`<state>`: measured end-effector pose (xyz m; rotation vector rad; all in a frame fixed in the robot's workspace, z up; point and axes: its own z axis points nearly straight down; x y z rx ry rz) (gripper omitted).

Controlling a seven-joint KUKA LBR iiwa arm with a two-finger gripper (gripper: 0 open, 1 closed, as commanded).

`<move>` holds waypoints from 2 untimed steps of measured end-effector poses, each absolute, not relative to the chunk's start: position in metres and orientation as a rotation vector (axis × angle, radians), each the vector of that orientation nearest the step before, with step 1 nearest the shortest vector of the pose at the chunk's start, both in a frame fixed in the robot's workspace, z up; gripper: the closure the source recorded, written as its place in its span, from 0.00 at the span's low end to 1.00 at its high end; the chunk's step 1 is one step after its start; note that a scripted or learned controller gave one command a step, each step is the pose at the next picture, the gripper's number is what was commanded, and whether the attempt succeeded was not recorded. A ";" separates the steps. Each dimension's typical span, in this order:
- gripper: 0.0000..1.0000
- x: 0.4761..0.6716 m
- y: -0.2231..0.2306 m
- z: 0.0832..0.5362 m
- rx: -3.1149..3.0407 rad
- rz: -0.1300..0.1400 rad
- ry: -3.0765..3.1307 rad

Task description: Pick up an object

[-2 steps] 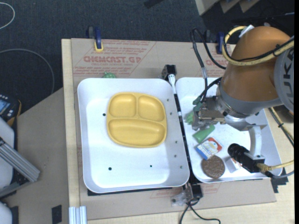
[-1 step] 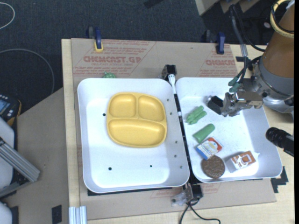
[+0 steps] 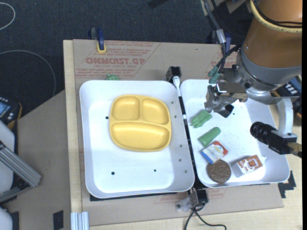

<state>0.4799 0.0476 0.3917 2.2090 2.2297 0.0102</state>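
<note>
The arm (image 3: 273, 32) reaches over the right bin's (image 3: 268, 123) far edge. The left bin (image 3: 96, 143) carries a yellow divided plate (image 3: 140, 122) toward its far side. The gripper (image 3: 218, 102) hangs over the right bin's far-left part; whether its fingers are apart or together cannot be told. Just beside it lies a green ridged piece (image 3: 200, 118). Along the left edge follow a green cylinder (image 3: 209, 136), a small packet (image 3: 214, 152) and a brown disc (image 3: 219, 171); a red-and-white packet (image 3: 248, 165) lies near the near edge.

Dark carpet (image 3: 57, 13) beneath cardboard-topped bench (image 3: 144, 56)
</note>
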 end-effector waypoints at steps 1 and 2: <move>1.00 0.479 0.062 0.341 2.223 -0.008 2.227; 1.00 0.485 0.136 0.476 2.205 0.027 2.227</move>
